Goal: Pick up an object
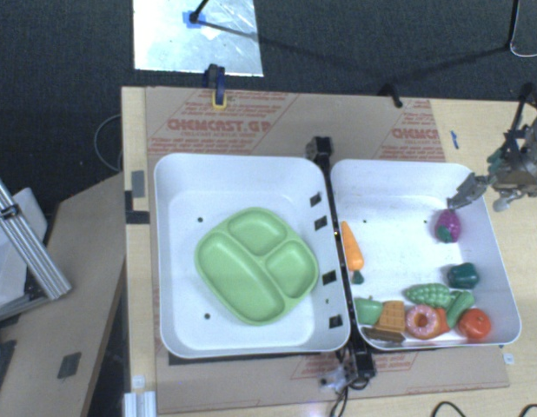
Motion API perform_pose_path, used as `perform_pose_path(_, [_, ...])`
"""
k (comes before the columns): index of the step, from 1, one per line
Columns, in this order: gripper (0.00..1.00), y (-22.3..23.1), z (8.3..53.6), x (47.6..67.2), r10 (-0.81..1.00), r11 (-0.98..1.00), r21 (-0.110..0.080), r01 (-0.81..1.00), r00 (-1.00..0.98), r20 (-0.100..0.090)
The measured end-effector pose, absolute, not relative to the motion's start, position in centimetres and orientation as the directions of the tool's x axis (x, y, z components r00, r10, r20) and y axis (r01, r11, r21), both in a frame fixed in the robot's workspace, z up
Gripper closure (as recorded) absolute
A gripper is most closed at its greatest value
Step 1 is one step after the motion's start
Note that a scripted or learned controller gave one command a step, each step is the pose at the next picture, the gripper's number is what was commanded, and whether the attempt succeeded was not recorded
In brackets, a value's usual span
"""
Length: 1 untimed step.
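A pale green divided plate [255,266] is sitting in the white left bin [177,233]. The white right bin [399,189] is holding an orange carrot [351,248], a purple onion [447,225], a dark green pepper [462,275], a pink-frosted doughnut [422,321] and a red tomato [475,323]. The tan surface [286,115] is showing red lettering.

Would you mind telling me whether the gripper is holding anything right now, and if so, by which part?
Nothing is held: the gripper hangs above the purple toy in the right bin, with nothing between its fingers.
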<state>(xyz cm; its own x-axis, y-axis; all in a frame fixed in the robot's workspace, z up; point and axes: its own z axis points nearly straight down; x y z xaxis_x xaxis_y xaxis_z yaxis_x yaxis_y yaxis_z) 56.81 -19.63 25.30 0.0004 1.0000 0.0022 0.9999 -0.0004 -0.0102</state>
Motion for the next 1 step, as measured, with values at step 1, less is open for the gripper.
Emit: perform_pose_path(1, [0.0, -19.55, 26.01, 57.04, 1.0, 0.003, 0.002, 1.0, -0.003, -0.001])
